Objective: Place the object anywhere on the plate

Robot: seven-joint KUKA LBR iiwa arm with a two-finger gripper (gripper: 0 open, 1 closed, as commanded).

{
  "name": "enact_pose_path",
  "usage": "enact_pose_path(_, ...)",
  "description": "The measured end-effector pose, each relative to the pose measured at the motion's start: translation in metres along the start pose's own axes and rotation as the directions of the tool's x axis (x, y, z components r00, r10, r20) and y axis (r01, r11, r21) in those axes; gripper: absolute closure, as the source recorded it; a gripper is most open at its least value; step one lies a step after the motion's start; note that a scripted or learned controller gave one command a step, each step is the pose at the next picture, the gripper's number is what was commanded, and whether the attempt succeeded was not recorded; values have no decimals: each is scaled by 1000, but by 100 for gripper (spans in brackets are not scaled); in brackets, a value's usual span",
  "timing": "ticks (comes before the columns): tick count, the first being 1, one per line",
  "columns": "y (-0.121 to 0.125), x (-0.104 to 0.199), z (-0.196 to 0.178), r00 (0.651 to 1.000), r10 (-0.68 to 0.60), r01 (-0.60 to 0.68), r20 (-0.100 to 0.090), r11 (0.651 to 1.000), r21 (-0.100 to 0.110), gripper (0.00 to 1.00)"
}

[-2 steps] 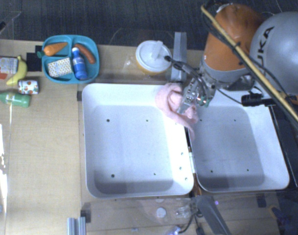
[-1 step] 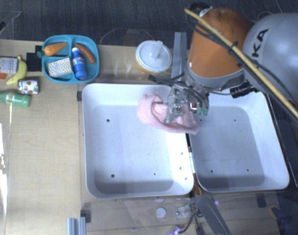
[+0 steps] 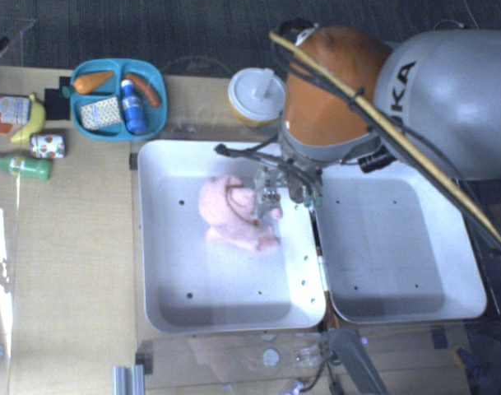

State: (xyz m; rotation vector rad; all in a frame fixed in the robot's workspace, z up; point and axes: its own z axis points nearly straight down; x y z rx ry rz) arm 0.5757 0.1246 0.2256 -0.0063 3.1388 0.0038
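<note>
a pale wooden surface (image 3: 61,262) carries two white bins before dark grey carpet (image 3: 151,15). the pink object (image 3: 234,216) lies in the left bin (image 3: 164,245), toward its far right. the tool (image 3: 271,197) hangs at the object's right edge; whether it is spread or pinching cannot be told. a blue tray (image 3: 155,85) sits far left.

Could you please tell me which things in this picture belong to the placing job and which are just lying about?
In the job:
- gripper, over the left bin
- pink soft toy, in that bin

Lying about:
- right bin
- blue divided tray of toy food
- lidded cup
- banana
- small can
- green bottle
</note>
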Motion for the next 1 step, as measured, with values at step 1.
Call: enact_pose_path(1,0,0,-1,1000,0,0,1,1000,0,0)
